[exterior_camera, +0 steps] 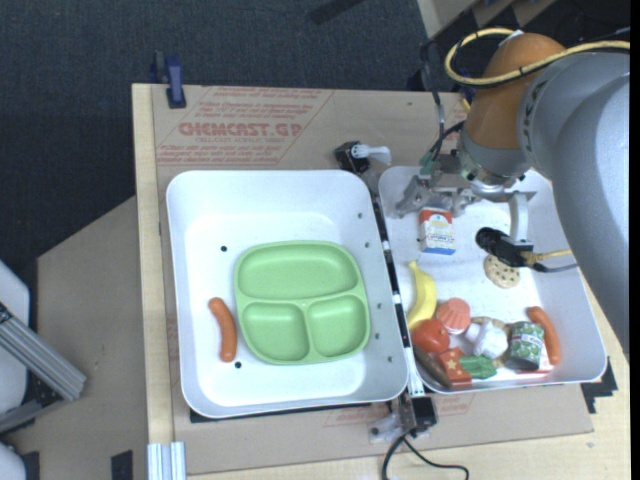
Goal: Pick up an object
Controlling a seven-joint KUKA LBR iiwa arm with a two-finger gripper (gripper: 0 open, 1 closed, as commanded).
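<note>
The left bin (190, 268) has bare floor along its far side and right edge; a green plate (300, 301) and a sausage (224, 329) crowd its middle. In the right bin (590, 353), toys (480, 343) pack the near end, while the arm (560, 98) covers the far end.

The bench (250, 128) is a pale wooden board with faded red lettering printed on its far part. A blue clamp (172, 78) grips its far left corner. Dark blue-grey carpet (80, 88) covers the floor to the left and beyond. At the near left stands a ribbed metal rail (35, 353). A black cable (420, 453) trails from the near edge. Even, soft light falls overall.
</note>
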